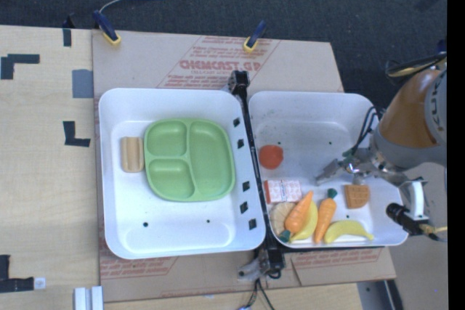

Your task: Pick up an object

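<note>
- Jaws' state I cannot tell: the gripper [333,172] shows as a grey metal tip low over the right bin [305,107], its floor bare just beneath.
- Just right of the jaws and a little nearer the camera lies a small square waffle [356,196], close to the wrist.
- Below the jaws, toward the bin's near wall, a small carrot [325,212] with a green top lies slanted.
- Left of that carrot, a larger orange carrot [298,213] rests on a yellow piece and on a round cracker [277,213].
- At the near wall, a banana [347,231] lies beside the small carrot's tip.
- Left of the jaws, a white packet with red print [282,191] lies flat, just above the cracker.
- Farther left and slightly up, a red-orange round fruit [271,156] sits apart near the divider.
- Right of the jaws rises the arm [410,120], with its orange band.
- Well to the left, the left bin [174,239] holds a green divided plate [189,160], and a tan bread slice [131,154] just beyond it.
- Both bins stand on a cardboard sheet [211,62] on the table [40,178].
</note>
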Action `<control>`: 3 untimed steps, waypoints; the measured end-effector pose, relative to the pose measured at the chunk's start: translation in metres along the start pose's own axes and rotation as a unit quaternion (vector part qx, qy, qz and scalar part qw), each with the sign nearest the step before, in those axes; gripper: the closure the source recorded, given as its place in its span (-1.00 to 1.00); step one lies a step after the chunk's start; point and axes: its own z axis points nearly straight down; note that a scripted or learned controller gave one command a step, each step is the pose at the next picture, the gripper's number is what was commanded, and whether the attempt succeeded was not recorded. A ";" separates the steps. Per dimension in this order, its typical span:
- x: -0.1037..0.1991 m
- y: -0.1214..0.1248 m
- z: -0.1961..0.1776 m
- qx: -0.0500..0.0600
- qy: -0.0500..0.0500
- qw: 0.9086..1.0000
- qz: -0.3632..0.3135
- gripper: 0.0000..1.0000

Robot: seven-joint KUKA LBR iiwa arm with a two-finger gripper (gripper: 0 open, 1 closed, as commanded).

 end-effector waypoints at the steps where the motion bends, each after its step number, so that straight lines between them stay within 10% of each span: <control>1: 0.081 -0.040 -0.002 -0.006 -0.006 1.000 0.003 -1.00; 2: 0.049 -0.043 -0.091 0.003 0.001 1.000 0.000 -1.00; 3: 0.091 0.011 -0.006 0.004 0.002 1.000 -0.001 -1.00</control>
